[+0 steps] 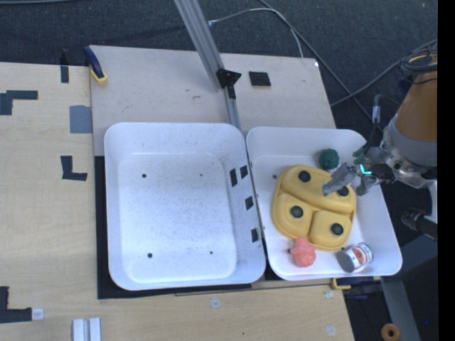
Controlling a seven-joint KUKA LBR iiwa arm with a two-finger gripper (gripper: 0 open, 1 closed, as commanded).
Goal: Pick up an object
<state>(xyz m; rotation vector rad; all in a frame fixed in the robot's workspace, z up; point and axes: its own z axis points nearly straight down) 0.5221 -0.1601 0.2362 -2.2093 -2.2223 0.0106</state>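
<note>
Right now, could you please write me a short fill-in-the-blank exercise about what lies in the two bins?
1. The yellow toy, green ball, pink object and small can all lie in the ____ bin.
2. The tool is above the ____ toy.
3. The round object near the bin's far edge is ____ in colour.

Missing words: right; yellow; green

Light wood bench (43,212) w/ black tape marks, dark carpet floor (341,20), loose cables (284,20).
</note>
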